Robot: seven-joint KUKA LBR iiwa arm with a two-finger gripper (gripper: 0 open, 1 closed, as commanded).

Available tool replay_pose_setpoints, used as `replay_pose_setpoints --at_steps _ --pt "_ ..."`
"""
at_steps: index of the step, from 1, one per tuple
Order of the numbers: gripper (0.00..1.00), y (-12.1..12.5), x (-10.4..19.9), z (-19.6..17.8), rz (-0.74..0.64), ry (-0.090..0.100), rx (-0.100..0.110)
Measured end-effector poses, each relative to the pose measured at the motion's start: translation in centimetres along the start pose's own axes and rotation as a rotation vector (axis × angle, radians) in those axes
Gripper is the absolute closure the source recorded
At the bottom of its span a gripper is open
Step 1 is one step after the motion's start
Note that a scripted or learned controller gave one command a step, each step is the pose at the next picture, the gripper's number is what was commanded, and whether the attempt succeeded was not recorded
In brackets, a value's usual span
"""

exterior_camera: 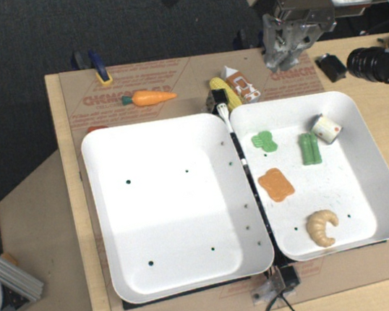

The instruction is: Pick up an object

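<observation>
Here, two shallow white bins are sitting side by side on a brown cardboard sheet point(168, 82) covering the bench point(37, 227), seen from above at a slant. The left bin point(117, 222) is showing its bare white floor with a few small dark dots. The right bin point(374, 181) is holding five small things. A green leaf-shaped piece point(264, 141) is lying near its far left corner. A green block point(310, 148) is lying toward the far right, and a small white cylinder point(326, 129) is resting just beside it, touching or nearly touching its upper right end. An orange flat piece point(277, 184) is lying near the left edge, about midway along it. A tan croissant point(322, 227) is lying close to the near edge, well apart from the others. The grey arm is reaching in from the upper right, and its gripper point(284, 58) is hanging over the cardboard beyond the far edge of the right bin, outside both bins and with nothing visible between its fingers; whether those fingers are apart or together cannot be told from this angle. On the cardboard beyond the bins, an orange carrot point(150, 98) is lying past the far edge of the left bin, a blue and yellow clamp point(99, 69) is sitting near the far left corner of the sheet, and a cluster of yellow, black and orange items point(231, 92) is sitting where the two bins meet.
</observation>
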State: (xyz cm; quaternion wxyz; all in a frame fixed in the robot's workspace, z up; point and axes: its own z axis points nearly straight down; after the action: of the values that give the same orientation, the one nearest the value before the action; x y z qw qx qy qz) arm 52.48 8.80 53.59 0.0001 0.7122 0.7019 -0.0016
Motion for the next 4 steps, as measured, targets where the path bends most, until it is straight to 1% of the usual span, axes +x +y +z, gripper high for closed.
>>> replay_pose_setpoints --at_steps 1,2,3,4 --pt "0.00 0.1 0.9 0.1 -0.015 0.002 0.000" --pt "0.00 -0.9 10.5 10.8 -0.025 0.000 0.011" --pt "0.00 -2.7 13.8 45.6 -0.014 0.004 -0.002" --pt "1.00 -2.6 13.9 43.9 -0.012 0.007 -0.006"
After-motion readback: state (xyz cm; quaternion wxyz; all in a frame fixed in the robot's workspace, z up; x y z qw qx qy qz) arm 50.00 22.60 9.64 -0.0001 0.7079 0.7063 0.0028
